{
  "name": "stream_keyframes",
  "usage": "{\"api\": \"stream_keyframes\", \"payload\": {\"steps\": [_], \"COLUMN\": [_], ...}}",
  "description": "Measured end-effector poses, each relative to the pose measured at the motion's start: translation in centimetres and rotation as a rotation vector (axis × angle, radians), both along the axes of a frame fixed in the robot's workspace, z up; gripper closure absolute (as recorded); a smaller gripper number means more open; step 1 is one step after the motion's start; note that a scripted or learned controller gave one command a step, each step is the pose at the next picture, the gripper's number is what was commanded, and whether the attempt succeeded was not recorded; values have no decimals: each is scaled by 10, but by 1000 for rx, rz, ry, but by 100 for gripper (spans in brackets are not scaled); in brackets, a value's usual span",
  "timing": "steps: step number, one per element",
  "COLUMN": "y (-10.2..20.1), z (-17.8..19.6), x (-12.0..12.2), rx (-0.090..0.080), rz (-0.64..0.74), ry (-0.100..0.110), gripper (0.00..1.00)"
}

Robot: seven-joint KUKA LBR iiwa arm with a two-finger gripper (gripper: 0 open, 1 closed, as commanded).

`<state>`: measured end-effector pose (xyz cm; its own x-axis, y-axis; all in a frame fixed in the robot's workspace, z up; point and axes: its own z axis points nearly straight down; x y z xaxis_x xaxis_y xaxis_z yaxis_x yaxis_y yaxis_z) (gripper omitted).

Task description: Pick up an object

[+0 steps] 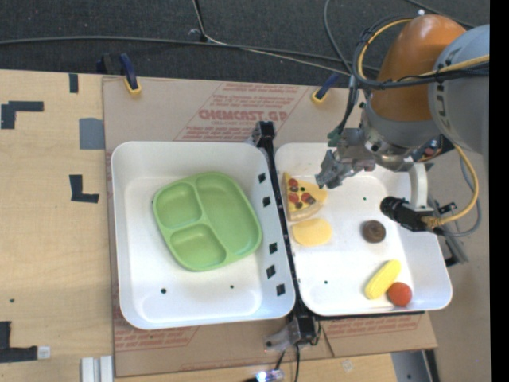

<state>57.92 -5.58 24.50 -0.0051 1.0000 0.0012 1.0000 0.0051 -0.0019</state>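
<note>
In the right bin (421, 289) lie a toy pizza slice (303, 196) near the divider, a pale yellow flat piece (312, 232) below it, a small brown round piece (374, 231), a yellow corn-like piece (381, 279) and a red ball (400, 294). My gripper (332, 172) hangs over the bin's upper left part, just right of and above the pizza slice. Nothing shows between its fingers.
The left bin (135, 293) holds a green divided plate (207, 220). A black divider (274, 221) runs between the bins. Cables loop around the arm's wrist at the right, and a black fitting (404, 212) sticks out over the right bin.
</note>
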Motion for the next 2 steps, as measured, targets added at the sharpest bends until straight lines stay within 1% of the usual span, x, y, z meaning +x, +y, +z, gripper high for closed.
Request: {"api": "stream_keyframes", "payload": {"steps": [1, 2], "y": [58, 107], "z": [-9, -23], "x": [-4, -18], "rx": [0, 0], "rz": [2, 0], "ry": [0, 2], "gripper": [100, 100]}}
